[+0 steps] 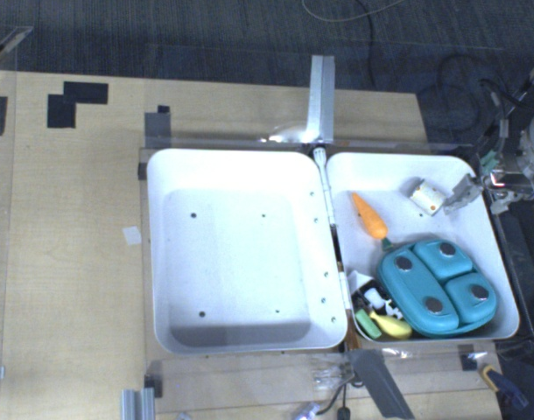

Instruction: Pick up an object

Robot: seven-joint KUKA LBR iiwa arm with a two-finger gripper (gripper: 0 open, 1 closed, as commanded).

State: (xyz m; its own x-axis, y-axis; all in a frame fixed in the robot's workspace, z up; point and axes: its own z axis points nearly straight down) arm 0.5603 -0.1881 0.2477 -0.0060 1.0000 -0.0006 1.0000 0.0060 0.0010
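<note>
The right bin [477,169] holds several objects. An orange carrot [369,216] lies near its left wall. A small white block [426,197] sits at the back. A large blue moulded piece [436,285] with round studs fills the front. A yellow banana [390,325], a green item [366,324] and a black-and-white toy [372,299] crowd the front left corner. My gripper [467,191] reaches in from the right edge, low over the bin's back right part, just right of the white block. Nothing shows held in it.
The left bin [232,252] lies beside the right one, with a metal post [321,99] standing behind the divider between them. Cables [503,129] and arm parts crowd the right edge. Black tape marks [74,103] sit on the bench at the far left.
</note>
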